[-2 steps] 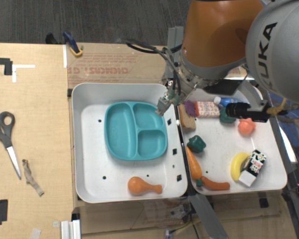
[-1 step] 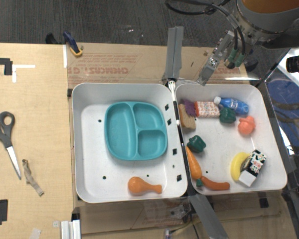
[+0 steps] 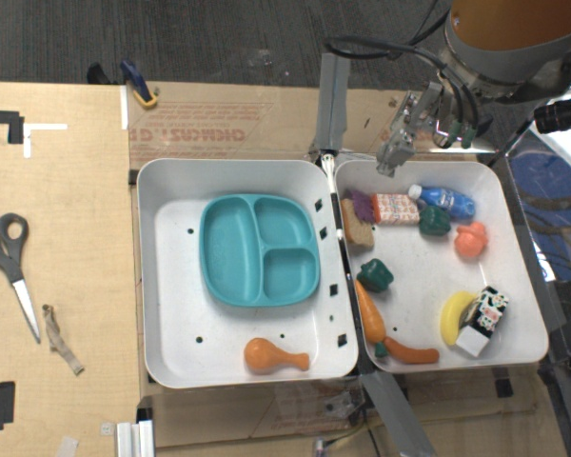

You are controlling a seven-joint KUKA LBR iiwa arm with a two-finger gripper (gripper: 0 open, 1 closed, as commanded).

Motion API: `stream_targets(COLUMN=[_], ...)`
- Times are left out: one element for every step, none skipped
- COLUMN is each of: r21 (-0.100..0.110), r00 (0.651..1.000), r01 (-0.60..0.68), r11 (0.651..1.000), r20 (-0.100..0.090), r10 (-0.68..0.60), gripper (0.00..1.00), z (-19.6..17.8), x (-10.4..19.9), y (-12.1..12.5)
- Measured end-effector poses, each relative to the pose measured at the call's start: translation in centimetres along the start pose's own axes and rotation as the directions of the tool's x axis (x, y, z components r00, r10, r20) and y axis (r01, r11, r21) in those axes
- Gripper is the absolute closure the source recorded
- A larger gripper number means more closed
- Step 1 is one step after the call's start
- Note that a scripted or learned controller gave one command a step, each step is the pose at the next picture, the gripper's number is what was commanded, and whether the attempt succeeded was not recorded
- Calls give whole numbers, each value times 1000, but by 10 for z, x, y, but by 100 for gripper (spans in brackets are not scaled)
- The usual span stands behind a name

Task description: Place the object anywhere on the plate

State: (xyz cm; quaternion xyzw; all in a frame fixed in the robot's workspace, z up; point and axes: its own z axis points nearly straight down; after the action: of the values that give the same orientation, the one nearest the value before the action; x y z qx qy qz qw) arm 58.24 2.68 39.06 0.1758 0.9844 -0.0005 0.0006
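Observation:
A teal plate (image 3: pixel 230 246) with three compartments lies in the left white bin (image 3: pixel 167 284), with nothing on it. An orange pear-shaped toy (image 3: pixel 272 355) rests in that bin in front of the plate. My gripper (image 3: pixel 390 160) hangs over the back left corner of the right bin (image 3: pixel 514 255), above a purple toy (image 3: pixel 363 204) and a pink-and-white packet (image 3: pixel 396 208). I see nothing held in it. The right bin also holds a blue bottle (image 3: pixel 443 199), green pieces (image 3: pixel 434 220), a carrot (image 3: pixel 368 314), a banana (image 3: pixel 452 318) and a cow-print carton (image 3: pixel 483 320).
The divider between the bins (image 3: pixel 341 255) runs just left of the gripper. An orange fruit (image 3: pixel 471 241), a dark green toy (image 3: pixel 375 275) and a red pepper (image 3: pixel 410 353) lie in the right bin. Scissors (image 3: pixel 11 255) lie on the bench at far left.

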Motion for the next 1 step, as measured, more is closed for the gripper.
stream_targets(r21=[0], r00=[936], r01=[351], r11=[936], r20=[3], r10=[-351], gripper=[100], z=[-9], x=[-48], y=[-77])
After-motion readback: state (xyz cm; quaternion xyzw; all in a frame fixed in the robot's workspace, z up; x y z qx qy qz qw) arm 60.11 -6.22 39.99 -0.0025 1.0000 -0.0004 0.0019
